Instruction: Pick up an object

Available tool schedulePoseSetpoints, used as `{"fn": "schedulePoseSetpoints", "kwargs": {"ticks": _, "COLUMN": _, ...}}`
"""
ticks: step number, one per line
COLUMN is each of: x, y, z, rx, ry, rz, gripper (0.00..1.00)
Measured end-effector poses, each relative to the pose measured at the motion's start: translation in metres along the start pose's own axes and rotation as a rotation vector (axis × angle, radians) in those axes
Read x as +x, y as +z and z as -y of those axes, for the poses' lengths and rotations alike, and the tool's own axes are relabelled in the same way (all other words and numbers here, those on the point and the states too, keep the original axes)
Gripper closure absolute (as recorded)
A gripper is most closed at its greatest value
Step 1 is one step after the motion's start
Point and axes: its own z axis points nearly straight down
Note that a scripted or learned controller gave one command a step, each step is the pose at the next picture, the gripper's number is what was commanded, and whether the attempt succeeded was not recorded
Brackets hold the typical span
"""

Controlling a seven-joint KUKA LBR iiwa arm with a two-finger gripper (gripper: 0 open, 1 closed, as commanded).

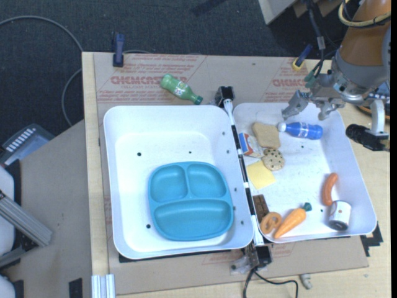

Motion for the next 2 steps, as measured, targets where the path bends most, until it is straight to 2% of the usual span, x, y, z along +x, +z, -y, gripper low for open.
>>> {"fn": "schedulePoseSetpoints", "kwargs": {"ticks": 1, "x": -0.0713, "y": 0.1226, "z": -0.0227, "rx": 0.004, "ry": 0.001, "rz": 0.000, "gripper": 0.00}}
{"fn": "schedulePoseSetpoints", "kwargs": {"ticks": 2, "x": -0.0719, "y": 0.1133, "z": -0.0207, "rx": 0.016, "ry": -0.003, "rz": 0.000, "gripper": 1.00}}
